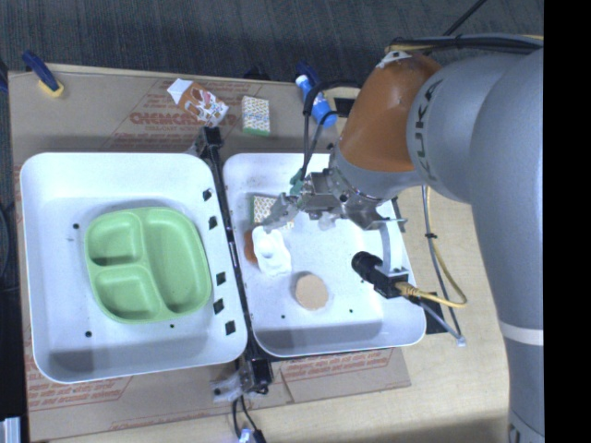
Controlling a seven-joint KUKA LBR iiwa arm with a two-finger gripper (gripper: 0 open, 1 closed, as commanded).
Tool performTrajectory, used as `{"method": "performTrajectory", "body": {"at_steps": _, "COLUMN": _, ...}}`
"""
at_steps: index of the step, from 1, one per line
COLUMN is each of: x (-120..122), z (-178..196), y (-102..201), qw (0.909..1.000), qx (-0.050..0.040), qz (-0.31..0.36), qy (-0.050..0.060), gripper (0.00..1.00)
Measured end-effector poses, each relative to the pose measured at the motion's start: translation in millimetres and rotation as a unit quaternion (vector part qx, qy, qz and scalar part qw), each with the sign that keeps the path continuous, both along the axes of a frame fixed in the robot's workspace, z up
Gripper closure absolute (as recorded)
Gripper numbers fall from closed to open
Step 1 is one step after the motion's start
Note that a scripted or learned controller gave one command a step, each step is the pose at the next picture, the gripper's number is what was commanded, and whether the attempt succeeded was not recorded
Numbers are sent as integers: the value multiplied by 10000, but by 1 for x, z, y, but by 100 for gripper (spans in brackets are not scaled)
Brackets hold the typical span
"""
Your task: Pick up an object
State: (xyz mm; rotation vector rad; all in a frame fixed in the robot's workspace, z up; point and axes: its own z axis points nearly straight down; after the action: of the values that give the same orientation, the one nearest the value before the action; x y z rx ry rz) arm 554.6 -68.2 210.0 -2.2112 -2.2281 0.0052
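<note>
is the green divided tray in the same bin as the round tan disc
No, the green divided plastic tray lies in the left white bin, while the round tan disc lies in the right white bin.

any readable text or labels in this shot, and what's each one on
"KUKA" reads sideways on the grey arm, partly cut off.
Red print on the cardboard under the bins: too blurred to read.
The small packets above the bins: print too small to read.
</note>
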Motion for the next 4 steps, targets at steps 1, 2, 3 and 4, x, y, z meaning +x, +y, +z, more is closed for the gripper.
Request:
{"method": "performTrajectory", "body": {"at_steps": 1, "x": -18, "z": 41, "y": 51, "qw": 10000, "qx": 7, "qz": -1, "qy": -17, "gripper": 0}}
{"method": "performTrajectory", "body": {"at_steps": 2, "x": -18, "z": 40, "y": 50, "qw": 10000, "qx": 2, "qz": -6, "qy": -14, "gripper": 0}}
{"method": "performTrajectory", "body": {"at_steps": 3, "x": -18, "z": 40, "y": 50, "qw": 10000, "qx": 2, "qz": -6, "qy": -13, "gripper": 0}}
{"method": "performTrajectory", "body": {"at_steps": 4, "x": -18, "z": 40, "y": 50, "qw": 10000, "qx": 2, "qz": -6, "qy": -13, "gripper": 0}}
